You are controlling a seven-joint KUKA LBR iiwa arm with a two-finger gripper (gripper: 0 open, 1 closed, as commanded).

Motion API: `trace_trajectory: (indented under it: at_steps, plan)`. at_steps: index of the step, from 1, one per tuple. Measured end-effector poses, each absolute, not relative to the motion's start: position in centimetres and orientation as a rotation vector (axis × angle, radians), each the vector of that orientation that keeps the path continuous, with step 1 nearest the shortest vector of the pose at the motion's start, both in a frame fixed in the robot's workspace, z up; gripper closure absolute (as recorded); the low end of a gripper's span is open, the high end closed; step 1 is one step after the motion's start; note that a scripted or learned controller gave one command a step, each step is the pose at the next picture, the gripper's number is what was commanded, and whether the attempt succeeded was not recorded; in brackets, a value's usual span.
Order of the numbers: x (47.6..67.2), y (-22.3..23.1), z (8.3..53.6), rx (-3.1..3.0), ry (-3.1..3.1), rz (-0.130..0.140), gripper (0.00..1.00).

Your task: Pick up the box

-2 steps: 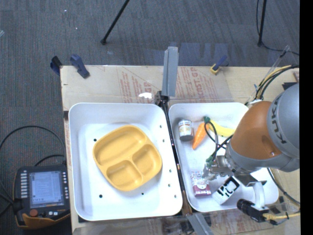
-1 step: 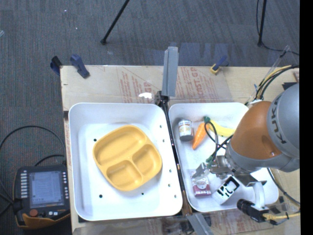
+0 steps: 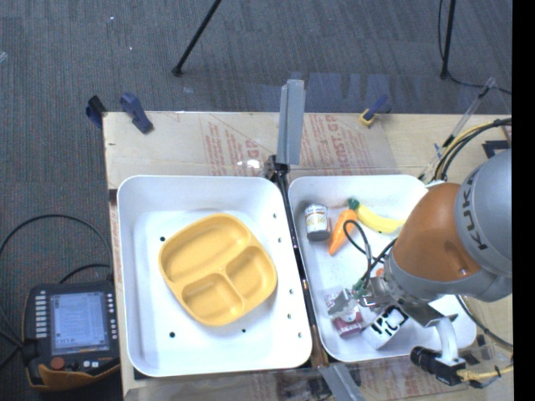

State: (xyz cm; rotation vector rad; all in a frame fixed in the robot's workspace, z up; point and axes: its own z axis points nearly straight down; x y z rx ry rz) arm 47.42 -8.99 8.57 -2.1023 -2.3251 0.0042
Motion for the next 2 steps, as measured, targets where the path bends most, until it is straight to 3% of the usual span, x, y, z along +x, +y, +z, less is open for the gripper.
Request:
trace_trajectory:
  at_steps: [1,2]
  plan:
    - [47.3,-9.0,9.4,-2.105,-2.316,0.007,1.0]
    - [47.5,-7.1,18.6,-2.088,-2.341,0.006,1.0]
